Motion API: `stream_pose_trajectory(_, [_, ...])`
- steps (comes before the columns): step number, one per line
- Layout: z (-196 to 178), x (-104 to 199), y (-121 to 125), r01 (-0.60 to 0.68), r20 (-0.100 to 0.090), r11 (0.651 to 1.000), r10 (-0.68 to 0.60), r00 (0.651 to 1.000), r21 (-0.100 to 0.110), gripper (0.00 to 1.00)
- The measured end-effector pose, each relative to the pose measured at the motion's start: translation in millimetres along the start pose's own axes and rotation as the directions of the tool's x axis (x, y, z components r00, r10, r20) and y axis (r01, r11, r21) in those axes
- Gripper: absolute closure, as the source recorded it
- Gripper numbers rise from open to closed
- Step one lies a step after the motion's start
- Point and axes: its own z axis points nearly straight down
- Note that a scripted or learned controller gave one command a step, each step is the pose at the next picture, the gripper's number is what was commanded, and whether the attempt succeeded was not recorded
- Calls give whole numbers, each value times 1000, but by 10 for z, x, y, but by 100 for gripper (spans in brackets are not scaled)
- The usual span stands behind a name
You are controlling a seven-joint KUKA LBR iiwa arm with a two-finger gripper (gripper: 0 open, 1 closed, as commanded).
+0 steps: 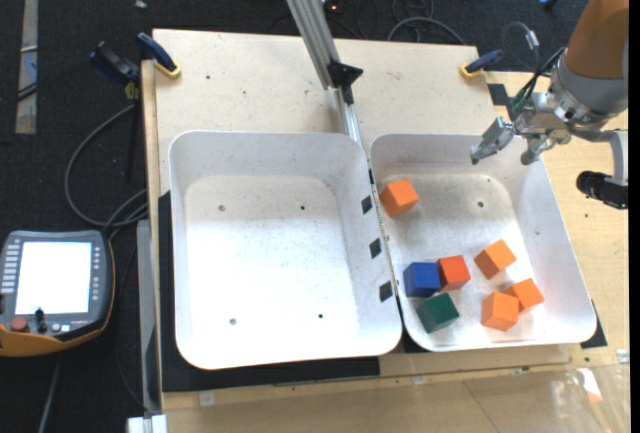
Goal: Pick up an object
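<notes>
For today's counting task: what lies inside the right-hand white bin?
Right bin holds seven blocks: a lone orange block, a blue block, a green block and four more orange blocks. Anything beneath the blocks is covered.

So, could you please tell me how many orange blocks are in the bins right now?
5, all in the right bin: one alone near the divider, one beside the blue block, three clustered right.

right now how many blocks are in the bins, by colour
orange blocks: 5
blue block: 1
green block: 1
total: 7, all in the right bin
</notes>
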Motion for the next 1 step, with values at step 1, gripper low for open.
stream_pose_trajectory(1, [828,-90,112,-1,-2,1000,1,1000,5,0])
